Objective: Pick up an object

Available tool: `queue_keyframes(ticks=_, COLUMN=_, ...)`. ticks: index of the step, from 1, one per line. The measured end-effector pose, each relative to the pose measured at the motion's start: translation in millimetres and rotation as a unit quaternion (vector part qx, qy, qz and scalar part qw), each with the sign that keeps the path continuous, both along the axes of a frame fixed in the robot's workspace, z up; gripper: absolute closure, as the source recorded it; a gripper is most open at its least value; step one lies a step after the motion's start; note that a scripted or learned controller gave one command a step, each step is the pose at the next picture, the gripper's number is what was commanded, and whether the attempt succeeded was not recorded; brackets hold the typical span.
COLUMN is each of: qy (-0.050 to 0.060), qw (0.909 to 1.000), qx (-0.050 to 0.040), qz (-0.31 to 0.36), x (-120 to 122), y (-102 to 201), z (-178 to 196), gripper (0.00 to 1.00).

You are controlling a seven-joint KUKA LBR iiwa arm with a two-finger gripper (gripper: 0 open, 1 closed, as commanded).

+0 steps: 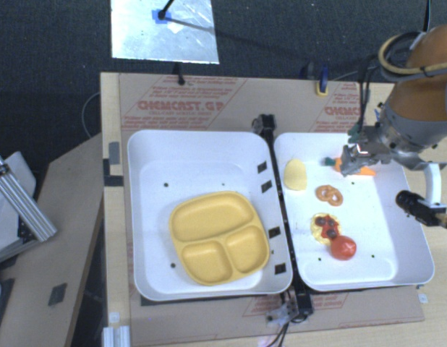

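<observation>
Small orange plastic piece lies near the right white bin's far edge, directly under the gripper. Jaw state cannot be determined. Judged light, rigid, slippery; grip across its narrow sides.

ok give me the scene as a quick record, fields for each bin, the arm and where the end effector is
left bin: yellow divided tray, three compartments
right bin: pale yellow piece, pretzel, small pizza slice, red tomato, orange item
arm: reaches in from the view's right
end effector: low over the right bin's far side, at the orange item
grasp: cannot tell
</observation>
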State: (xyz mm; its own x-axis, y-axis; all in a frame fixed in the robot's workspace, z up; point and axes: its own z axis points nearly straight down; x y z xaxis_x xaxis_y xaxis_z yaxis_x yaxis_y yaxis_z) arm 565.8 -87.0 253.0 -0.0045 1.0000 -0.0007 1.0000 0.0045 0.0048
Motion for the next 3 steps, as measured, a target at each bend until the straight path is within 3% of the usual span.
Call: queue_keyframes(ticks=3, qy=0.003, qw=1.0000, qx=0.0010, qz=0.002, x=-41, y=169, z=-25, gripper=1.00)
